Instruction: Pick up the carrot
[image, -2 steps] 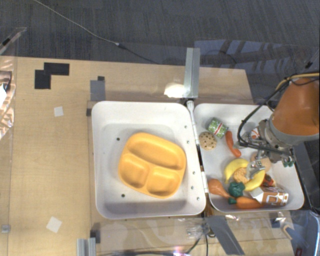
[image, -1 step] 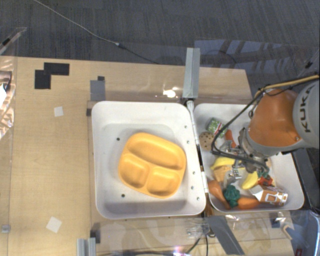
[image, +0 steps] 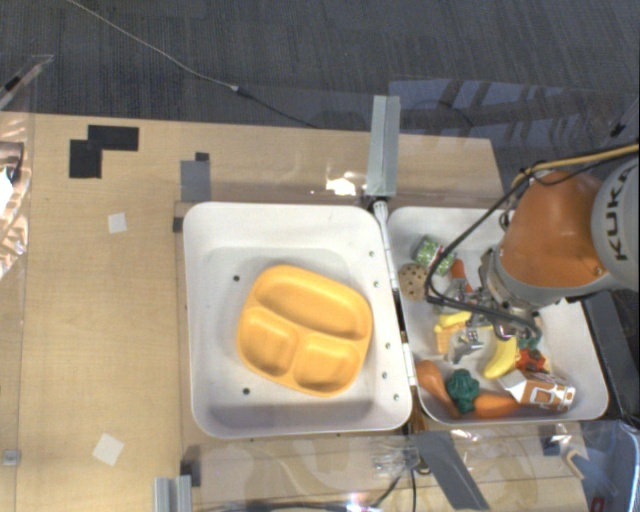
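The gripper (image: 470, 335) hangs in the right bin (image: 592, 400) above the carrot (image: 432, 379) at lower right; finger state cannot be determined.

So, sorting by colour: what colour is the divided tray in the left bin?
Yellow-orange; the tray shows plainly in the camera view.

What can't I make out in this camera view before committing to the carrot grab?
- Gripper: the orange-banded wrist covers it from above, so its state is unclear.
- Orange carrot: one end is tucked behind the dark green broccoli-like toy.
- Pile in the right white bin: toys under the arm are partly hidden and too small to identify.
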